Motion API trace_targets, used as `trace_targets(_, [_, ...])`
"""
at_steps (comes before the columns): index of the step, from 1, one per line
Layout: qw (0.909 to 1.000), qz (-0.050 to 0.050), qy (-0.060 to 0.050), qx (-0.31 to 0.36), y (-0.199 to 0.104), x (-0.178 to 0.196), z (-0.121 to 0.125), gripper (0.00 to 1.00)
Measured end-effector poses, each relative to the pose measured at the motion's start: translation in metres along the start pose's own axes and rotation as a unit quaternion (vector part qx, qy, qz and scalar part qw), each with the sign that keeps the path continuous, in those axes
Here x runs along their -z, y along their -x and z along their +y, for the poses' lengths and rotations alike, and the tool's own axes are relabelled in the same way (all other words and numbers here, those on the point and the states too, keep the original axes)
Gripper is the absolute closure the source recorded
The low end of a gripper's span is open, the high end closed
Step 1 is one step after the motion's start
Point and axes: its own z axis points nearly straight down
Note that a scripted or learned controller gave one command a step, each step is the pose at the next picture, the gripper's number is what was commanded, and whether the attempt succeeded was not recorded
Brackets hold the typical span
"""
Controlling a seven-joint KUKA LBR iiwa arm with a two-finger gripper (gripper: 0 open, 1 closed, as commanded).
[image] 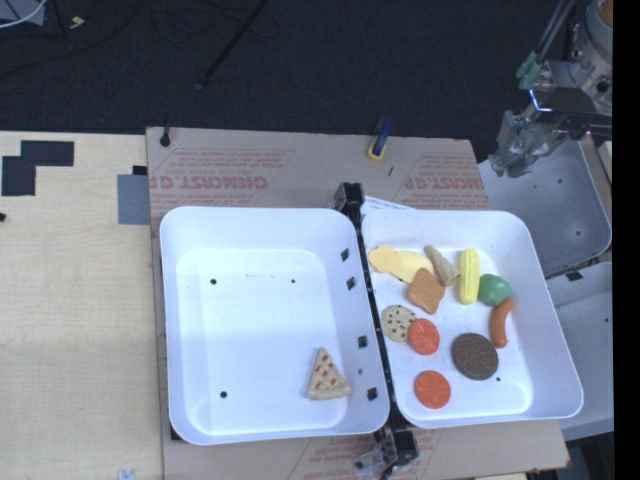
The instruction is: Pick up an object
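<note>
Below you, two shallow white bins sit side by side on a cardboard sheet (300, 168) laid over the bench. The left bin (200, 238) carries a single pizza slice (326, 377) near its lower right corner, with nothing crowding it. The right bin (540, 368) holds a tight cluster: a pale yellow banana-like piece (395, 262) at the top left, a corn cob (467, 274) standing beside a tan stick-shaped piece (439, 264), an orange wedge (426, 291), a green lump (493, 289) touching a sausage (500, 322), a brown patty (474, 356), a chocolate-chip cookie (397, 322) overlapped by a red disc (423, 336), and a second red disc (432, 389) near the front. Your gripper (517, 153) hangs well apart from both bins, above the grey plate at the upper right, gripping nothing.
</note>
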Motion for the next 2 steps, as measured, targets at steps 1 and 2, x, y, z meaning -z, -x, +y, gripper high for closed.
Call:
trace_targets(1, [1.0, -0.001, 0.005, 0.001, 0.014, 0.047, 0.05, 1.0])
trace_targets(2, [1.0, 0.0, 0.001, 0.0, 0.073, 0.028, 0.006, 1.0])
